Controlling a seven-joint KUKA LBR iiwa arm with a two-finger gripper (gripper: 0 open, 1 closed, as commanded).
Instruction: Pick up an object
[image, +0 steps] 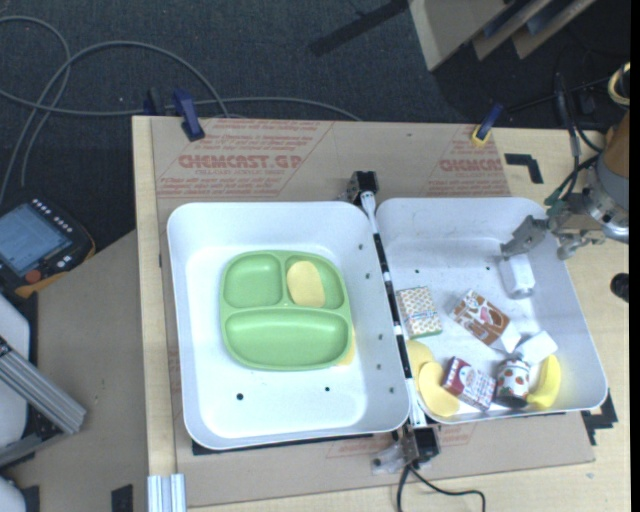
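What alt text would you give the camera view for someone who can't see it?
A robot arm reaches in from the right, its pincer over the right bin, where small packets and yellow items lie clustered toward the near side. The left bin holds a green tray with a yellow piece in its upper right compartment.

Single fixed camera above bench (300, 150), angled down, both bins visible.

Right bin (470, 215) far half bare; snack packets (470, 350) crowd near half.
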